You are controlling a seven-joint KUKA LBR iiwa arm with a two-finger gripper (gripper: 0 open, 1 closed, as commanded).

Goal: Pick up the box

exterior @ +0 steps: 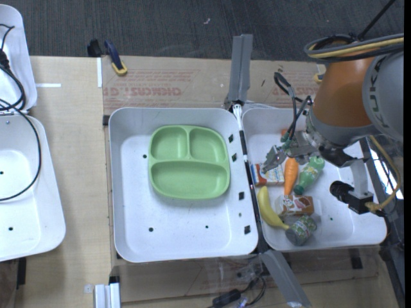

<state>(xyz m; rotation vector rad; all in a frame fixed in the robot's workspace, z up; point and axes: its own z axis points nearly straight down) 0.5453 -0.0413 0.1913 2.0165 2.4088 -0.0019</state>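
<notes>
We see two white bins side by side on the table [70, 76]. The left bin [128, 223] carries a green divided plate [189, 161], lying flat near the middle, a little toward the far wall. The right bin [359, 233] holds a cluster of small things along its left half. A box [270, 174] with orange and white print lies flat near the bin's left wall. Just to its right an orange carrot [290, 175] points roughly up and down the view, and beside that lies a green bottle-like thing [309, 174]. Nearer the front wall a banana [269, 209] curves along the left wall, with a small printed carton [298, 205] just beside it and a grey-green lump [300, 231] in front of the carton.

The arm [350, 101] reaches in from the right, its orange band over the far right corner of the right bin. The pincer [277, 158] hangs just above the far end of the box — close over it, beside the carrot's top. We make out thin dark fingers there, but we cannot tell whether they stand apart or together, nor whether they touch the box. The box itself rests on the bin floor.
</notes>
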